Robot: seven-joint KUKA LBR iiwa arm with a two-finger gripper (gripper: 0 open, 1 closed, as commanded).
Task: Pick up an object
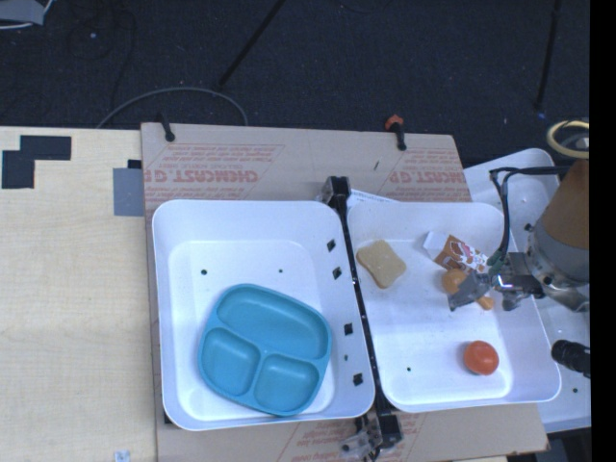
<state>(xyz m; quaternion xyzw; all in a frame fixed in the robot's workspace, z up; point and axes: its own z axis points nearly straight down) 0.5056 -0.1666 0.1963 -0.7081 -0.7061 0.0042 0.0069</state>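
Observation:
My gripper (469, 293) hangs low over the right bin (423, 393), near its right side, reaching in from the right. Right under and beside its fingers lies a small orange piece (453, 280), and a printed snack packet (455, 252) lies just behind that. A tan bread-like slab (381, 263) rests at the bin's back left. A red-orange tomato-like ball (481, 357) sits at the front right, apart from the gripper. Whether anything sits between the fingers is unclear.
The left bin (183, 229) holds a blue divided plate (264, 347). A black divider (348, 287) runs between the bins. The arm's orange band and grey wrist (568, 229) stand over the right bin's right rim. Cardboard (289, 162) lies behind the bins.

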